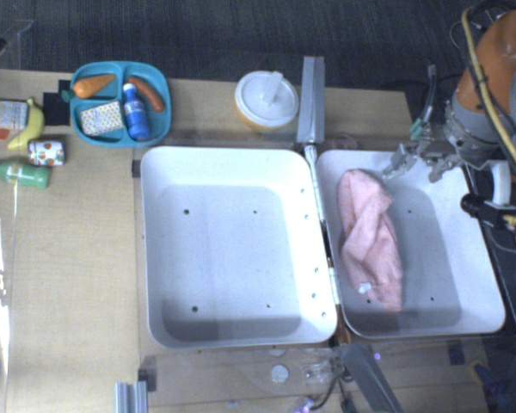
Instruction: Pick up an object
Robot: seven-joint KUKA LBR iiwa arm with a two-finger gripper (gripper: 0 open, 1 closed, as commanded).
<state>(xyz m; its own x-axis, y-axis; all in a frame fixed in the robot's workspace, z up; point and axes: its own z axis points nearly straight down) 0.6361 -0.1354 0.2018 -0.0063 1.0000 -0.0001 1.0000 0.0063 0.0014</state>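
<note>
A crumpled pink cloth lies along the left side of the right bin, running from its far end toward the near end. My gripper hovers over the far edge of that bin, up and to the right of the cloth's top end. Its fingers are spread apart with nothing between them. The orange-banded arm comes in from the upper right.
The left bin sits beside the right one, with a metal divider post behind their seam. A white lidded cup, a blue tray of toy food and small toys lie on the bench at the back left.
</note>
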